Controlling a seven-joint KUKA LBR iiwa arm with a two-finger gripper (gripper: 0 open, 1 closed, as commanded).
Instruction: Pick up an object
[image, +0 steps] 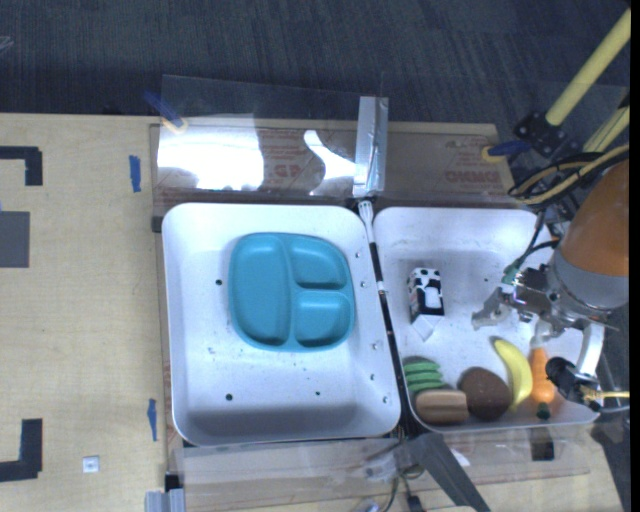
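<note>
Nothing is lifted yet: the gripper (510, 300) hovers above the banana (515, 368); whether it's open, I can't tell.

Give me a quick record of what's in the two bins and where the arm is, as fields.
left bin: blue divided plate
right bin: black and white cow toy, banana, carrot, brown oval item, green ridged item, tan block
clustering: all but the cow toy sit along the near edge
end effector: over the right bin's right side, above the banana
held: nothing seen
</note>
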